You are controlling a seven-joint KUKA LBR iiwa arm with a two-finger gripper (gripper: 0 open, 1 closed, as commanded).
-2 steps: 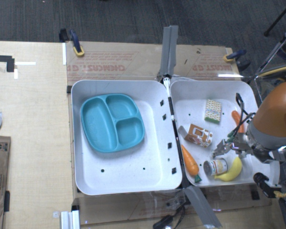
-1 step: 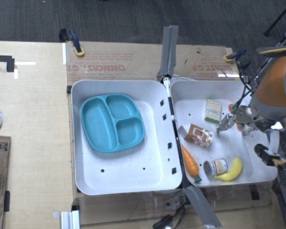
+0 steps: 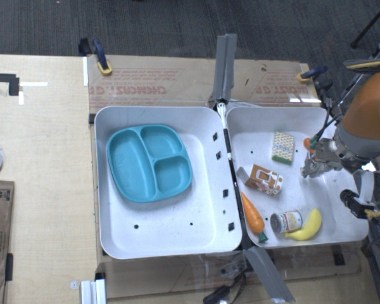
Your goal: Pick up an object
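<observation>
1. the grey two-finger gripper (image 3: 312,168) hangs low near the right wall of the right shallow white bin (image 3: 332,114), over bare floor; whether it is spread or closed cannot be told from here, and nothing shows in its grasp.
2. candidates lie toward that bin's left and front: a pale speckled rectangular sponge (image 3: 283,147) near the back, a small brown-and-white carton (image 3: 265,180) mid-bin, an orange plastic carrot (image 3: 253,216) along the left wall, and a small labelled tin can (image 3: 287,222) touching a yellow plastic banana (image 3: 307,226) at the front edge.
3. the sponge looks the safest choice: it is near the gripper and well apart from the others.
4. centre over it before descending, and span its narrow side.
5. avoid the can and banana; touching items may shift together.
6. the teal three-compartment plastic plate (image 3: 150,163) in the left shallow white bin (image 3: 114,233) needs no attention.
</observation>
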